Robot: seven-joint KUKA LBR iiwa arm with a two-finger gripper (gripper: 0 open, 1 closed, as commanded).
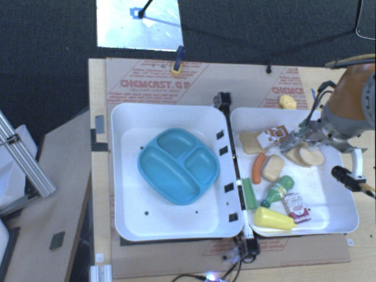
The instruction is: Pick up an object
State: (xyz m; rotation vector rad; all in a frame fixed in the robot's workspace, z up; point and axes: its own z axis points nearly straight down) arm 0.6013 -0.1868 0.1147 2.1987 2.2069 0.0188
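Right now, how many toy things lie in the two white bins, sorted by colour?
Blue: 1, the blue plastic divided plate
Green: 2, the green stick and green bottle
Orange: 1, the orange sausage
Yellow: 1, the yellow cone-shaped piece
Tan: 4, bread slice, block, two round pieces
Red-and-white packets: 2
Total: 11
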